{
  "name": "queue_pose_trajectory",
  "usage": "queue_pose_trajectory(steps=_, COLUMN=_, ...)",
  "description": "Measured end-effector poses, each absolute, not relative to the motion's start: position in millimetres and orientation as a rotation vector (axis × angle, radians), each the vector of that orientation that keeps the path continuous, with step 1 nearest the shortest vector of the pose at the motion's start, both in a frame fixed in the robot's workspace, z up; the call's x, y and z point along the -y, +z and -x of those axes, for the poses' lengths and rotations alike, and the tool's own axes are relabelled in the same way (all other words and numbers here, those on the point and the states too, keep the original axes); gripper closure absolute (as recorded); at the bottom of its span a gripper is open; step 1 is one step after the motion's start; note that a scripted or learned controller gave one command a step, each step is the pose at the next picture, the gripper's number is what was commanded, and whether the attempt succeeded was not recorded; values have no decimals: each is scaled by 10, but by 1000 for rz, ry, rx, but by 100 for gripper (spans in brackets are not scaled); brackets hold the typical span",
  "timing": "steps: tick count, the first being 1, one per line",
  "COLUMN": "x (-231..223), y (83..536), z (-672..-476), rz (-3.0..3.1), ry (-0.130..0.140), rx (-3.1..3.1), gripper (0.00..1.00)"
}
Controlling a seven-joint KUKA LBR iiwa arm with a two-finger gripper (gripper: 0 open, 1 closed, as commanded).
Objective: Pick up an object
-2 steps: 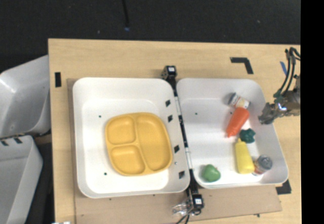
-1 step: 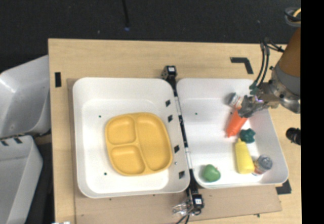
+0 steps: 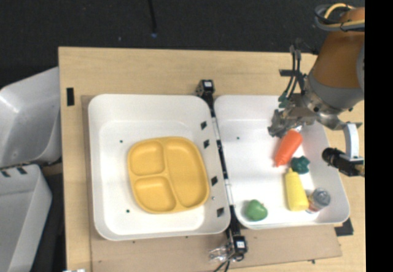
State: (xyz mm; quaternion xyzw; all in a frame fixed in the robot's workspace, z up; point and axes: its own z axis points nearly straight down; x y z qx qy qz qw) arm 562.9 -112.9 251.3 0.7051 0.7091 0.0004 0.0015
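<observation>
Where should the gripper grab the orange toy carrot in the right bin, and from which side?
Grip the orange toy carrot across its thicker middle, coming straight down from above. It lies flat and tapered, its long axis slanting from upper right to lower left, so the fingers should probably close across that axis. The gripper sits near its upper end. The dark green piece crowds the lower end, so avoid that tip.

Two bins side by side on bench [image 3: 73, 160]. Left bin [image 3: 101, 142]: divided plate [image 3: 167, 174] lying near middle. Right bin [image 3: 245, 123]: carrot [image 3: 288, 147] toward far right, gripper [image 3: 284, 124] just above its upper end; bottle [image 3: 295, 189] just nearer than carrot; round vegetable [image 3: 256, 210] at near edge, left of bottle; small jar [image 3: 319, 199] beside bottle, right.
</observation>
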Motion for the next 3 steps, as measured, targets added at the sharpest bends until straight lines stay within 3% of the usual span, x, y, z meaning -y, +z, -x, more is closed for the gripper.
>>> queue_pose_trajectory(steps=3, x=-465, y=2426, z=-6046, rz=-2213, ry=2, rx=-2228, gripper=100)
